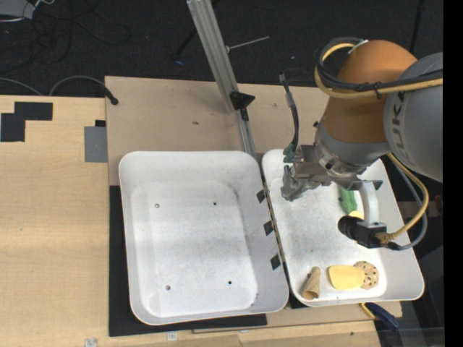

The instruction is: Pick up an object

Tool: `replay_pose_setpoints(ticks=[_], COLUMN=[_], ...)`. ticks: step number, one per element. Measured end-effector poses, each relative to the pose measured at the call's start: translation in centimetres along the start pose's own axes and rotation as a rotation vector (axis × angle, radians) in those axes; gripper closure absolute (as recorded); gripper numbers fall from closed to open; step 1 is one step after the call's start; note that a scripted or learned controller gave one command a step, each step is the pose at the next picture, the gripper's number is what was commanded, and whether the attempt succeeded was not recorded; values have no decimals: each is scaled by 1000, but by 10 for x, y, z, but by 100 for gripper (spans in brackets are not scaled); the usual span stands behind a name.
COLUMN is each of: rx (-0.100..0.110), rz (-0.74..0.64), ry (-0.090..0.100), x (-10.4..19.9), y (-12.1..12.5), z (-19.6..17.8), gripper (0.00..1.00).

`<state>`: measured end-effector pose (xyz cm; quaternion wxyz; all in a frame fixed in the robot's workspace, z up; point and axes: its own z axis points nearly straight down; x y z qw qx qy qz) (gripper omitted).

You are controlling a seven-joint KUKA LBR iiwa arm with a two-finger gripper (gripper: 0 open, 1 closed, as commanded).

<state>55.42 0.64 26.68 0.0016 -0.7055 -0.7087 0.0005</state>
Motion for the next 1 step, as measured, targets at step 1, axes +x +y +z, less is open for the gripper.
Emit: replay_pose_setpoints(ticks=[1], rx=[0], rz=[2], ry=[-1], x=[41], y=[24], z=[20], gripper=[100])
